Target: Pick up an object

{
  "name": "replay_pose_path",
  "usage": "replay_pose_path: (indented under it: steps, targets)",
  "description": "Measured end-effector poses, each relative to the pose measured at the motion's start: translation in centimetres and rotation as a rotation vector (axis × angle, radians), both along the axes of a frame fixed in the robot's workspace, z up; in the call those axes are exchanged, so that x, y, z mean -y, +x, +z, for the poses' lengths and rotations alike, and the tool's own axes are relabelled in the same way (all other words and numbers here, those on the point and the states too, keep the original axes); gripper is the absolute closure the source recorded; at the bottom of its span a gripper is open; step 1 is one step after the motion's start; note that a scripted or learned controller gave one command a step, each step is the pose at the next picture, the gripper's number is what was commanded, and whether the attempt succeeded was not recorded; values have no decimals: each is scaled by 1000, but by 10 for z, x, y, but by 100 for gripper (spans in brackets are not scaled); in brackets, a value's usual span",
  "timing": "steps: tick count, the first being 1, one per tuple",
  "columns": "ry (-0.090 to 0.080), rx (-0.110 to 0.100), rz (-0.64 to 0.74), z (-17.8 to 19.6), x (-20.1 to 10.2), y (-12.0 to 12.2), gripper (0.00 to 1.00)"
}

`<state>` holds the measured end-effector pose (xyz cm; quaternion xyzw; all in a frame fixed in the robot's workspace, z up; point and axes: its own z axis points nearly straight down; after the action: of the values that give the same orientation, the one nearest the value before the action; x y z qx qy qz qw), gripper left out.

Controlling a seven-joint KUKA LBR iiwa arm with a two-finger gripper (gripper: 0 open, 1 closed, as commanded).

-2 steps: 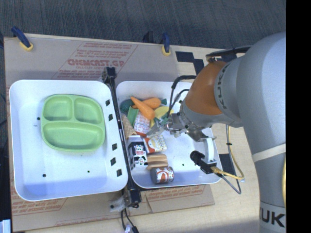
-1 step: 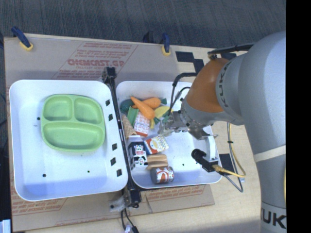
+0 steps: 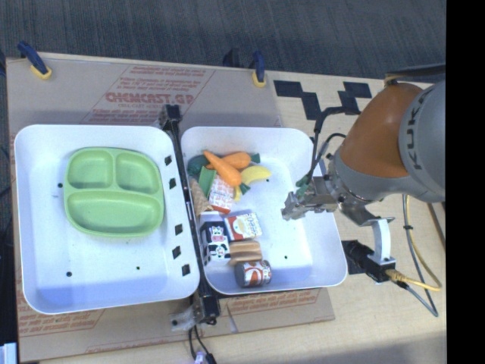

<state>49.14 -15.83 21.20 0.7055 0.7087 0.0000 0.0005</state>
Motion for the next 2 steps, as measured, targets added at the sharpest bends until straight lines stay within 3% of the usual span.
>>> replay_pose_path:
  steps: [1, 2]
  targets:
    - [1, 2, 2, 54, -40, 45, 100]
    - [0, -4, 1, -6, -5, 51, 100]
